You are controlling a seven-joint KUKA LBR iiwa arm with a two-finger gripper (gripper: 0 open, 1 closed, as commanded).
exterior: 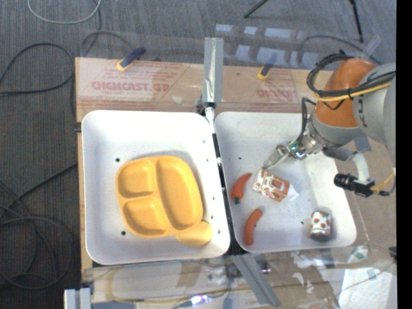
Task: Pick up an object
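A grey robot arm (370,111) with an orange band reached in from the right over the right bin (335,237), its gripper (282,154) lowered toward the bin's upper middle. Whether anything sat in its grasp could not be told from the slanted overhead view; nothing was plainly visible there.

Just below and left of the gripper tip lay a small packet (271,186), white with a red-and-orange print, resting flat on the bin floor and apart from the tip. To the packet's left lay a red pepper (240,185) with a green stem end, tilted toward the divider between the bins. A second red pepper (252,226) lay lower down, near the bin's front wall. In the front right corner of the same bin stood a small spotted cup (320,224), white with red dots, well apart from the packet.

The left bin (96,134) held a yellow divided tray (159,195) with three compartments, lying slightly askew in the middle. A yellow wedge-shaped piece (195,235) touched the tray's lower right corner.

Both bins rested on a sheet of brown cardboard (138,85) printed with red lettering, with black cables (45,172) trailing across the dark carpet to the left.
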